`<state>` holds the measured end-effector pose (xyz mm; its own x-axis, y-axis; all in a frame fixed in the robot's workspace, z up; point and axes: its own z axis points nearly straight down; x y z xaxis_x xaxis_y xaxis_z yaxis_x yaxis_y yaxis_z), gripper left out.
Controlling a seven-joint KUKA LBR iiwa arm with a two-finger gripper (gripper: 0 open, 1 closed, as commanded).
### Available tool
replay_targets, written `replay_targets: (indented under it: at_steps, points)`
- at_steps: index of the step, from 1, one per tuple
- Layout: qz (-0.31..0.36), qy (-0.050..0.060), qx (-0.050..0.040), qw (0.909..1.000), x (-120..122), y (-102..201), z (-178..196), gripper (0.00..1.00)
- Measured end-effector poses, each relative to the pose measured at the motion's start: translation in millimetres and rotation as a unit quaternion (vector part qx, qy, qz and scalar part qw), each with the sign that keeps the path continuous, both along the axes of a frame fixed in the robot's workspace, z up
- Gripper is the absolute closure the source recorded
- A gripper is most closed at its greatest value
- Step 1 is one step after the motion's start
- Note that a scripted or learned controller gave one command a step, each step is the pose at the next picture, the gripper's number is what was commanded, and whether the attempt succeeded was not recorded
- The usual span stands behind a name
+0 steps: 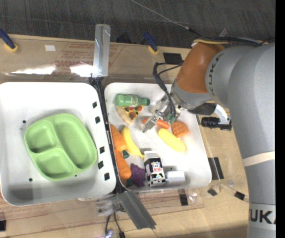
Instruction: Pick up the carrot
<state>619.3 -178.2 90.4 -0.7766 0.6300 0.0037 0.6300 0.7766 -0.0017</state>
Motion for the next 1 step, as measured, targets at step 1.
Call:
replay_targets:
  at_steps: [1]
  points:
    - [0.005, -0.003, -0.0009, 1.0, 2.5, 1.3, 12.9, 1.0]
